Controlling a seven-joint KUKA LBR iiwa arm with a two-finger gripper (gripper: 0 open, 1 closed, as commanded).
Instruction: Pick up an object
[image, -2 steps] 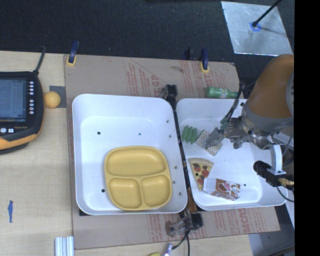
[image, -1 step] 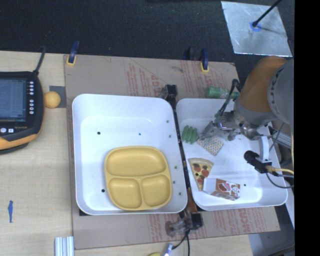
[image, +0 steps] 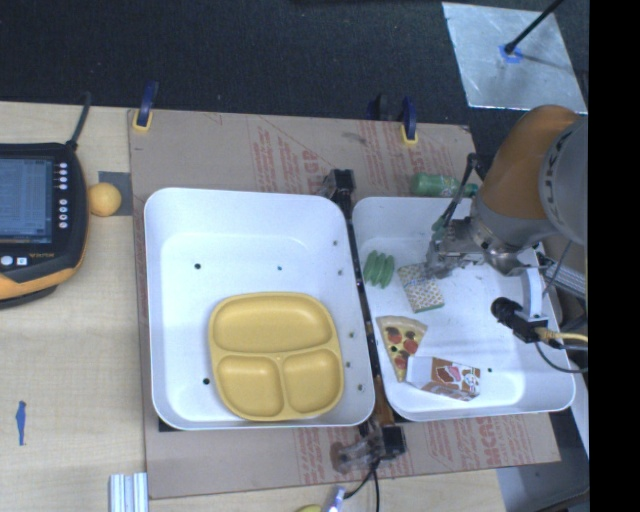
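My gripper hangs low in the right bin, at the upper edge of a green patterned square pad. A green ridged object lies just left of the pad, by the bin's left wall. Nearer the front lie a toy pizza slice and a small printed packet. The arm's wrist covers most of the gripper from above.
The left bin holds a yellow three-part divided plate. A teach pendant and an orange ball sit on the bench at the left. A green object lies behind the right bin. Clamps sit between the bins.
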